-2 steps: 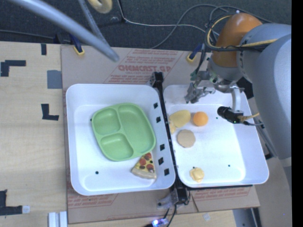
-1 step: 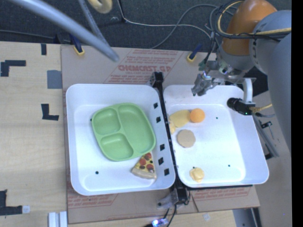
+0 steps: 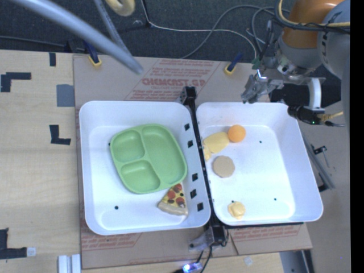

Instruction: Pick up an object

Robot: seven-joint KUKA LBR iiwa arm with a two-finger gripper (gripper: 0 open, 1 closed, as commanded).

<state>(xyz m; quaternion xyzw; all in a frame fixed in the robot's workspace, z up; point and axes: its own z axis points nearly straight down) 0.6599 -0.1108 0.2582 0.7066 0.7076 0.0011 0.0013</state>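
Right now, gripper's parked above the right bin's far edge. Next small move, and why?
Probably bring the gripper toward the camera and down over the orange ball. It sits nearest, just inside the right bin by the far wall, while the gripper hangs above that rim with nothing seen between its fingers. The ball touches or nearly touches the pale yellow piece, so approach from its free side.

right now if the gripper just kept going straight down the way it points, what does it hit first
Probably the far rim of the right bin, or bare floor just inside it. The gripper hangs above that edge, short of the orange ball; depth is hard to judge from this slant.
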